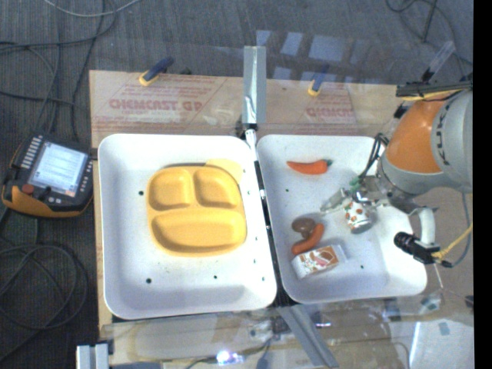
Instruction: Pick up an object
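My gripper (352,201) hangs low over the middle of the right bin (400,279), under the orange-banded wrist (415,144). Directly at its tip sits a small white and red patterned can (358,217); whether it is gripped cannot be made out. An orange carrot with a green top (309,166) lies near the bin's far side. A brown round piece (304,225) and a red-orange sausage (309,239) lie together left of the gripper. A small red and white carton (317,260) rests just in front of them.
The left bin (123,283) holds a yellow compartment tray (197,208). A handheld control pendant (50,175) lies off the bench to the left. A black cable end (411,244) hangs over the right bin's right part. A metal divider (254,83) runs between the bins.
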Controlling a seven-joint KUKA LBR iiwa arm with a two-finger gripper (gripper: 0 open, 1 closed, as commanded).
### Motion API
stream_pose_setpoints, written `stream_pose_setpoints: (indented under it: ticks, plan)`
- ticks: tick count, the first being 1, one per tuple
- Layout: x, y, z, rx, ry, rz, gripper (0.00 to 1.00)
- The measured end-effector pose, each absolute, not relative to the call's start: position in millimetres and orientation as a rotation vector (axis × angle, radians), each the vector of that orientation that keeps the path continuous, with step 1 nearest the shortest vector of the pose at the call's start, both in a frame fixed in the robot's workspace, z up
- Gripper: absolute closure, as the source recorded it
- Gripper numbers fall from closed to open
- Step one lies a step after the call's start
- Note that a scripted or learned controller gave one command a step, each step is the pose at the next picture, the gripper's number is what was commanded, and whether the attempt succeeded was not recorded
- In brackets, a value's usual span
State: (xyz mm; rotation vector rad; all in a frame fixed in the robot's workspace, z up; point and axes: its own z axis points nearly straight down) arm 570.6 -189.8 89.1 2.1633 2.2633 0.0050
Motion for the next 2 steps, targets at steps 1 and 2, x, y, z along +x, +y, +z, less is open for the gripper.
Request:
stream_pose_setpoints:
  ticks: [1, 2]
  plan:
    - [572.2, -191.0, 96.6, 2.165, 2.263, 0.007, 1.00]
    - [565.9, -179.6, 238.4, 2.167, 2.278, -0.007, 1.00]
